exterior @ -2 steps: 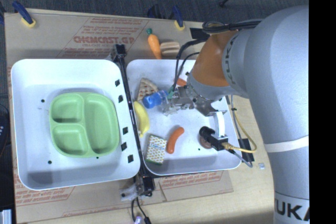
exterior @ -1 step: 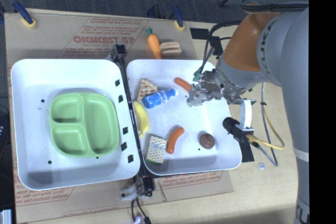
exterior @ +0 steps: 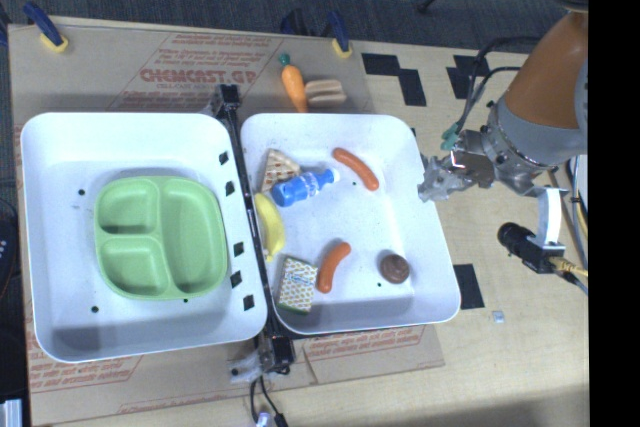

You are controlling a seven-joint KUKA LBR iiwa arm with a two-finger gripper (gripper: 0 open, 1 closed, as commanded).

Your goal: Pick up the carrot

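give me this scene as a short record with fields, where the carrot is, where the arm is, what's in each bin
carrot: small orange carrot with green top, lying on the cardboard beyond the right bin, beside a tan bun-like piece
end effector: grey two-finger end effector, just outside the right bin's right rim, apart from the carrot
left bin: shallow white bin holding a green divided plate
right bin: shallow white bin holding two orange sausages, blue bottle, yellow banana, brown round piece
task state: carrot not yet picked up

A robotics lab: two white bins (exterior: pixel 420 215) sit on cardboard (exterior: pixel 200 65) clamped (exterior: pixel 45 27) to a bench, with toy food, black markers (exterior: pixel 393 67) and cables (exterior: pixel 500 50).
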